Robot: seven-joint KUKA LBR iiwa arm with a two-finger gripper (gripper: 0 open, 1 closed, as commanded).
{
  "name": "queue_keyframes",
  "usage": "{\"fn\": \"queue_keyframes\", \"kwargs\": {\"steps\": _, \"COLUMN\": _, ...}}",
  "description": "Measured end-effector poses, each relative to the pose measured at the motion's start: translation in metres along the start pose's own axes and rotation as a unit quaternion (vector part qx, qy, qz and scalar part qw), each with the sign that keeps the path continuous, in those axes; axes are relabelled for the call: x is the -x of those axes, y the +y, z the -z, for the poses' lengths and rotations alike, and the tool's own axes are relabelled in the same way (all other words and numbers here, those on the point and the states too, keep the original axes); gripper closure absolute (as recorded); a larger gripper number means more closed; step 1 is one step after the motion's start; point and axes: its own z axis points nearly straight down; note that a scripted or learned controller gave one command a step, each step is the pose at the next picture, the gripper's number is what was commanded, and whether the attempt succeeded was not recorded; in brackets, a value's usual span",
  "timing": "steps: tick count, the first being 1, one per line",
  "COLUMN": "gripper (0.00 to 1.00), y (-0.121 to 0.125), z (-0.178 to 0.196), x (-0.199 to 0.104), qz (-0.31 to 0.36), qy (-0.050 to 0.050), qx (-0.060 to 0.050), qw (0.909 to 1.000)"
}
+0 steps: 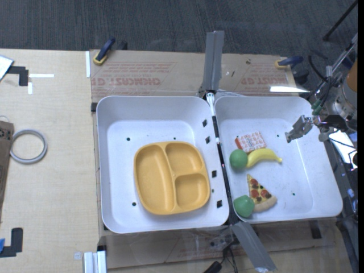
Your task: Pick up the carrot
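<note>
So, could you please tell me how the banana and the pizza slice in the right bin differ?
The banana is plain yellow and curved; the pizza slice is a tan wedge with red toppings. The banana lies nearer the bin's far side, the pizza slice nearer the front. Each sits beside a green ball.

Both white bins [114, 152] look like smooth moulded plastic with a soft sheen. The yellow divided plate [172, 177] is matt plastic, evenly coloured. The banana [263, 157] and the two green balls [239, 160] show glossy toy plastic. Under it all, the bench [51, 169] reads as pale matt wood, with brown printed cardboard [153, 75] behind. The tape roll [27, 146] looks dull grey.
</note>
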Motion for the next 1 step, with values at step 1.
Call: {"fn": "queue_keyframes", "kwargs": {"steps": 1, "gripper": 0.0, "y": -0.0023, "z": -0.0158, "x": -0.0495, "qz": -0.035, "qy": 0.0, "qx": 0.0, "qw": 0.9994}}
